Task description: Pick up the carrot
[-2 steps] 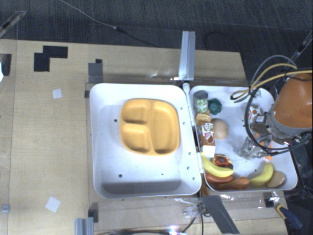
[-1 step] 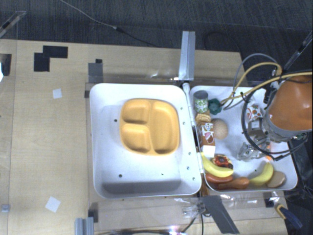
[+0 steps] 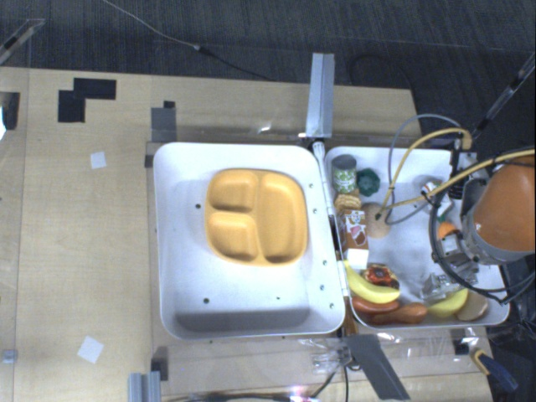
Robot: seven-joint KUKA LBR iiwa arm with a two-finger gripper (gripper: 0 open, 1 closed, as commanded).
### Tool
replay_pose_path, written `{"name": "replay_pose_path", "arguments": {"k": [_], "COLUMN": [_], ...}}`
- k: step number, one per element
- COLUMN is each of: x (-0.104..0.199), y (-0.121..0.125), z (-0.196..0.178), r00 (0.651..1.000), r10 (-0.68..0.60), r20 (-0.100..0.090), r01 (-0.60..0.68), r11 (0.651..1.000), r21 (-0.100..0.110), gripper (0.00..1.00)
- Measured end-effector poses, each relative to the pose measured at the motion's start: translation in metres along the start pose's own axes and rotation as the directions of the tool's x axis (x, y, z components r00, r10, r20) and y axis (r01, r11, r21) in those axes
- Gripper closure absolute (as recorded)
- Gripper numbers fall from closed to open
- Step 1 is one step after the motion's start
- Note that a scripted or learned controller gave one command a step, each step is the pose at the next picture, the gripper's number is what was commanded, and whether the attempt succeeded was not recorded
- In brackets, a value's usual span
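Observation:
A small orange piece that looks like the carrot (image 3: 446,230) lies near the right side of the right bin (image 3: 402,249). The arm's wrist and cables hide most of it. The arm's orange band (image 3: 507,208) hangs over the bin's right edge. My gripper (image 3: 437,285) points down into the bin's front right corner, just in front of the orange piece and right above a yellow fruit (image 3: 448,302). I see nothing clearly held in it.
The left bin (image 3: 180,249) holds a yellow divided plate (image 3: 255,216). In the right bin are a can (image 3: 344,174), a dark green item (image 3: 368,179), a banana (image 3: 373,287), a sausage (image 3: 394,312) and several small food items along its left wall. Cables loop above the bin.

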State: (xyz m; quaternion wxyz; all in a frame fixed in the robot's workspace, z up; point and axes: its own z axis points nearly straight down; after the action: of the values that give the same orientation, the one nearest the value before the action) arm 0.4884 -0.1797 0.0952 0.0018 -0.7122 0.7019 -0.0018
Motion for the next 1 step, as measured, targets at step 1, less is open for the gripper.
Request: {"name": "replay_pose_path", "arguments": {"k": [1], "x": [-0.0007], "y": [-0.0003], "z": [0.0], "r00": [1.0], "r10": [0.0], "r20": [0.001], "r01": [0.0], "r11": [1.0], "r21": [0.0], "gripper": [0.0]}}
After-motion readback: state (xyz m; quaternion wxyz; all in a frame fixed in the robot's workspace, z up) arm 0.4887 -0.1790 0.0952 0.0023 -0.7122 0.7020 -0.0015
